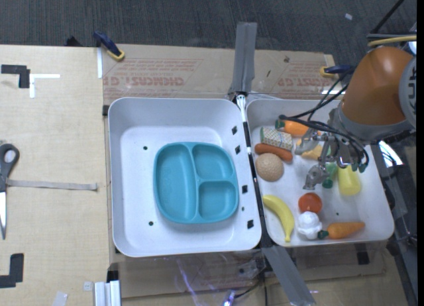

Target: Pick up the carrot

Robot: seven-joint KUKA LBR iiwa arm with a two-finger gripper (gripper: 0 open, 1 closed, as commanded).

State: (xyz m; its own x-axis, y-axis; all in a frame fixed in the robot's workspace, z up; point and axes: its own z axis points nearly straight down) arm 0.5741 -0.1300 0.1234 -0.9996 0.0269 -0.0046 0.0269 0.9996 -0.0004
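The carrot point(346, 230) is orange with a green stalk end. It lies flat along the front wall of the right bin point(383, 195), stalk pointing left toward a white knobbly item point(308, 224). My gripper point(319, 179) hangs over the middle of that bin, up and to the left of the carrot and apart from it. It looks open, with nothing between its grey fingers. A second orange piece with a green end point(294, 126) lies at the bin's back, partly under cables.
Around the gripper lie a red tomato point(309, 202), a banana point(281, 214), a brown egg-like ball point(269, 167), a red sausage point(273, 152), a small box point(277, 138) and a yellow fruit point(349, 181). A teal divided plate point(197, 182) sits in the left bin point(126, 165).
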